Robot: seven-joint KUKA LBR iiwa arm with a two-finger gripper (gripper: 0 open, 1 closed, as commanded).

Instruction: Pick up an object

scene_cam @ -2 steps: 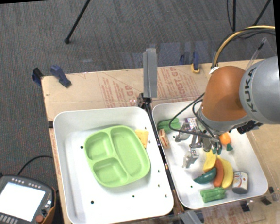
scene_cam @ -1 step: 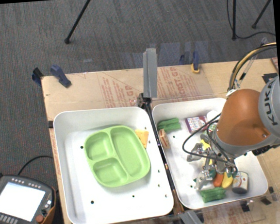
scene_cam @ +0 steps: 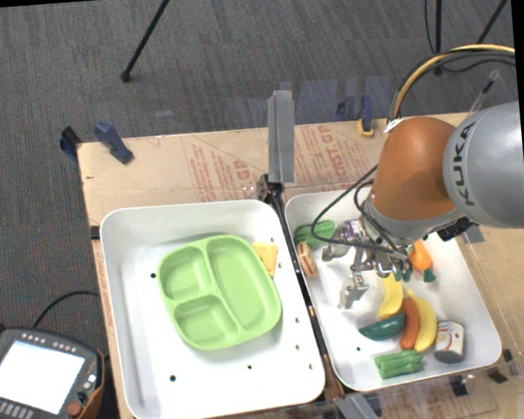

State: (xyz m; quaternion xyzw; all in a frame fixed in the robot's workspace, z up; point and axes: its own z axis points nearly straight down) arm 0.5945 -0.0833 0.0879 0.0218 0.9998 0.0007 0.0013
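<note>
Hand (scene_cam: 353,289) low inside right bin (scene_cam: 478,308), arm angled in from the right; finger state cannot be told. Just beside it: banana (scene_cam: 425,325), dark green vegetable (scene_cam: 382,328), carrot (scene_cam: 420,259), green beans (scene_cam: 398,363), small can (scene_cam: 450,343). Left bin (scene_cam: 138,352) holding green divided plate (scene_cam: 220,291), yellow wedge (scene_cam: 267,255) at plate's edge.

Worktop (scene_cam: 194,160): brown cardboard sheet, printed red. Two shallow white bins side by side on it, left bin (scene_cam: 138,352), right bin (scene_cam: 476,308); blue clamp (scene_cam: 113,142) at far-left edge
</note>
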